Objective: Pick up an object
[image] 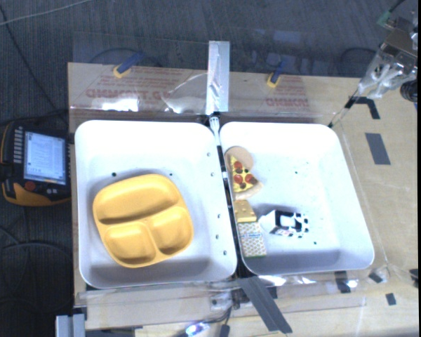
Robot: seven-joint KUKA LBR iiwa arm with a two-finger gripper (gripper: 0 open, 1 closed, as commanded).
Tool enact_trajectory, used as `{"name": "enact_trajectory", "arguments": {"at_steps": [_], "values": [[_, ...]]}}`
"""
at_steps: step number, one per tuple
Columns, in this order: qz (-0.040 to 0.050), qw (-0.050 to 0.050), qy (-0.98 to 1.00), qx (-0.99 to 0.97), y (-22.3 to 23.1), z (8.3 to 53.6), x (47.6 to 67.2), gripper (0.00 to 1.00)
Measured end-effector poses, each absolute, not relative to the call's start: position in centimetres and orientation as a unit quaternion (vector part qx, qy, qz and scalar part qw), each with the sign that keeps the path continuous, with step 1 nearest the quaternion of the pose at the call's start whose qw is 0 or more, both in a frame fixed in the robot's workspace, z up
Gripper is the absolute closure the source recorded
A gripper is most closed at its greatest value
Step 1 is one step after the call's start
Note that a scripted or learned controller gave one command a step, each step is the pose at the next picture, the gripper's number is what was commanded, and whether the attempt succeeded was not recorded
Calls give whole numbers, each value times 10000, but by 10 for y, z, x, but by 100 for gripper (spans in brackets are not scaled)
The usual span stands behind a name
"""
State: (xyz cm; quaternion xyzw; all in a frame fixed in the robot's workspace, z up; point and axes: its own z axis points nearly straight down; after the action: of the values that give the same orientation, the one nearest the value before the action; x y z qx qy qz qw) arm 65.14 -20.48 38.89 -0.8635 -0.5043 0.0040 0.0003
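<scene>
In the right bin [337, 188], a toy pizza slice [241, 172] lies against the left wall. Below it sits a small yellow-and-patterned box [249, 232]. A black-and-white cow-patterned object [290, 222] rests near the bin's middle front. A yellow divided plate [143, 218] lies in the left bin [98, 146]. At the top right of the view, a metal part of the arm with the gripper [389, 62] sits high above the bench, away from both bins.
A hand-held control pendant [35, 163] lies on the floor left of the bench. Clear plastic sheeting [189, 93] and a metal strip [217, 76] stand behind the bins. Cables run across the dark carpet.
</scene>
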Motion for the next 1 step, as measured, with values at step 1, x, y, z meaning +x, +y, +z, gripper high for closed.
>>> {"name": "enact_trajectory", "arguments": {"at_steps": [1], "values": [[78, 1, -5052, -8629, -204, 395, 653, 100]]}}
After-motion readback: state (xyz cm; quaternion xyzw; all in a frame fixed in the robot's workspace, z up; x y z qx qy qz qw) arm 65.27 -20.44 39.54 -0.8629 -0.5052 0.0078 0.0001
